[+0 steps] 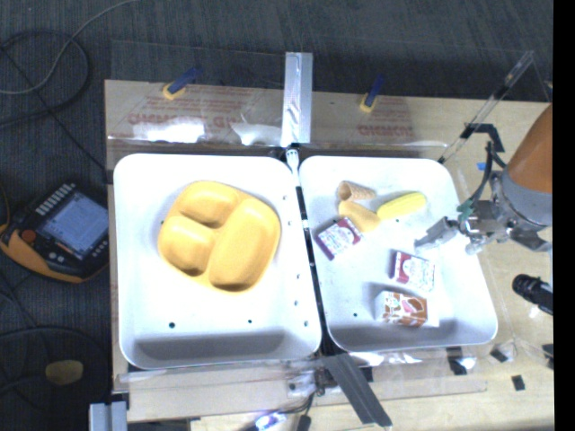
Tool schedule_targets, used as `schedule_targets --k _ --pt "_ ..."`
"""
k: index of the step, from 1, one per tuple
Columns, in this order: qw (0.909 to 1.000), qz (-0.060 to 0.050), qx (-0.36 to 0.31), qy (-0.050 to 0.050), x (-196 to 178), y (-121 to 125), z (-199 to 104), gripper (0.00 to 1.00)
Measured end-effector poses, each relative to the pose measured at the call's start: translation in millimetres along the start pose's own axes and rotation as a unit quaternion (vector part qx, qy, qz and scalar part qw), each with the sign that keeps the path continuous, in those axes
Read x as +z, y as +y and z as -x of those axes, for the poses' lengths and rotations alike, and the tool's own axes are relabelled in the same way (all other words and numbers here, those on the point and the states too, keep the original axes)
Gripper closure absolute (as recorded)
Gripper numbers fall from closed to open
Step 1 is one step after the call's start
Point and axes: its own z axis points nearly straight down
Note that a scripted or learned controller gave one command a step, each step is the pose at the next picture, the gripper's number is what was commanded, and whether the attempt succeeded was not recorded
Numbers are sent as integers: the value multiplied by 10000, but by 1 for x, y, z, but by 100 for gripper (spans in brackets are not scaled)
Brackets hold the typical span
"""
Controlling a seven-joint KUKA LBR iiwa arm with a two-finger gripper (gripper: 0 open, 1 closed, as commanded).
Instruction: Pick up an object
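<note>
Resting in the left bin (135,241), a large yellow tray (218,233), right bin (467,308) with cones (356,203), banana (401,206) and three packets (338,238), hand (440,233) over its right edge, fingers' state unclear.

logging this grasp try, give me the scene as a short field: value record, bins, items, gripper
left bin: one large yellow three-lobed object
right bin: yellow banana-shaped item, two tan pieces, three small printed packets
packets: one near the divider, one mid-right, one toward the front
gripper: over the right bin's right side, above bare floor, holding nothing visible
nearest item to gripper: mid-right packet
off the bench: handheld pendant on the floor at left
</note>
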Motion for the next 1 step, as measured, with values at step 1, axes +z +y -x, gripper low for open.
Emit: schedule_targets --k 1 --pt "9999 0 164 -6 41 30 16 0"
